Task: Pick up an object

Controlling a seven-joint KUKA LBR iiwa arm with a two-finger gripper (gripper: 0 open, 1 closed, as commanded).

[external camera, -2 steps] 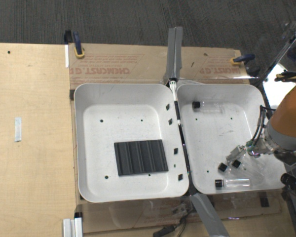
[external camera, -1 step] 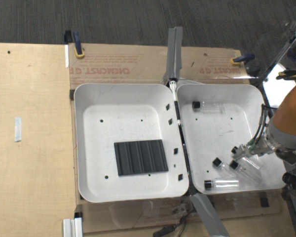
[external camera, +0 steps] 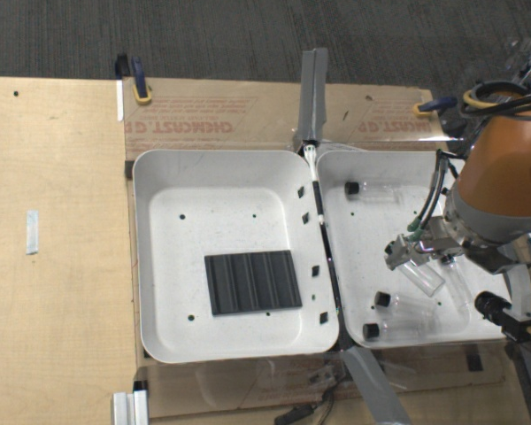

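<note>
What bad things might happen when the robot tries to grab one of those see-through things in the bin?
1. The clear items by the gripper in the right bin look see-through and smooth, so the fingers might slip off or miss.
2. Several clear pieces with black caps lie close together, so the gripper may knock one away while reaching for another.
3. The gripper works near the bin floor, so pushing down too far might hit it.

Even overhead light is falling brightly on the bench (external camera: 53,326); the white bins (external camera: 159,326) are glaring slightly, shadows are staying soft, and the arm (external camera: 504,171) is looking blurred.
</note>
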